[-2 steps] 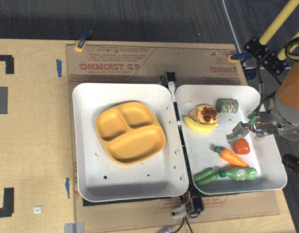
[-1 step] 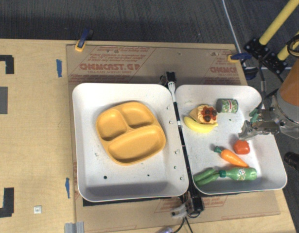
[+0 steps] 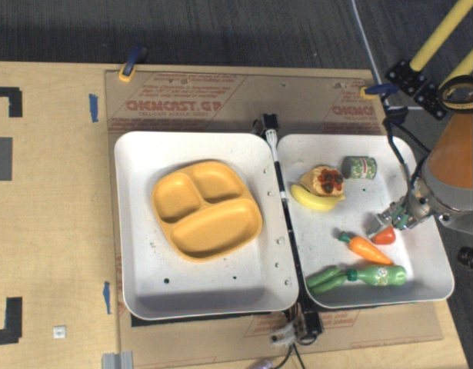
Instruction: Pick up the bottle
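While the grey arm with its orange band reaches in from the right, its claw (image 3: 391, 220) hangs low over the right-hand shallow white bin (image 3: 432, 260), near that bin's right wall. Whether the claw is spread or pressed together cannot be told from this angle. A small red object (image 3: 384, 237) lies just below the claw tip.

The green plastic bottle (image 3: 378, 275) lies on its side near the front edge of the same bin, apart from the claw. Its long axis runs roughly left to right, nearly parallel to the bin's front wall. Which end is the neck cannot be told for certain. A dark green vegetable-shaped toy (image 3: 325, 278) lies at its left end, touching or nearly so. An orange toy carrot (image 3: 368, 248) rests just behind the bottle, between it and the claw.

Farther back sit a yellow toy banana (image 3: 313, 199), a round yellow toy topped with red (image 3: 327, 180) and a small green can (image 3: 359, 167).

The left-hand white bin (image 3: 136, 229) holds a yellow three-compartment plastic plate (image 3: 207, 208). Both bins rest on a pale wooden tabletop (image 3: 51, 206).
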Available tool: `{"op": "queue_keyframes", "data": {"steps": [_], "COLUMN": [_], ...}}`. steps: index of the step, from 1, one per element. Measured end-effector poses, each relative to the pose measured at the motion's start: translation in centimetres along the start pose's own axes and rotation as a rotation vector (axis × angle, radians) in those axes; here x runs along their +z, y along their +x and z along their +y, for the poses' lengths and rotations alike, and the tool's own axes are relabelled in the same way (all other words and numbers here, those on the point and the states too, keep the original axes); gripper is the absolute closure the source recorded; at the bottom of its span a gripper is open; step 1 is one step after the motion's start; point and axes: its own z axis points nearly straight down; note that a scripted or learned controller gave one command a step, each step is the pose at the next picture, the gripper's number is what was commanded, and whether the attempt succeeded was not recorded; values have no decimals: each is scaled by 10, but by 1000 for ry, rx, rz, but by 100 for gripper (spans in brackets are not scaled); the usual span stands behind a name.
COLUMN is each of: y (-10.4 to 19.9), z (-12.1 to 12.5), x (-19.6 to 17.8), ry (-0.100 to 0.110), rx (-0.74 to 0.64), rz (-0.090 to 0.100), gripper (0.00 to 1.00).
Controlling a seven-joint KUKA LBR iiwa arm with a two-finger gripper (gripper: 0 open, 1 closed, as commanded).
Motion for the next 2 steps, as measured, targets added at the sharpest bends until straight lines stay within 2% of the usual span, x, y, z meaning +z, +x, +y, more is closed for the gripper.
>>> {"op": "queue_keyframes", "data": {"steps": [1,2], "y": [-80,-33], "z": [-47,-14], "x": [-76,4], "ry": [-3,-1], "rx": [-50,-541], "rz": [-5,-2], "gripper": [100,100]}}
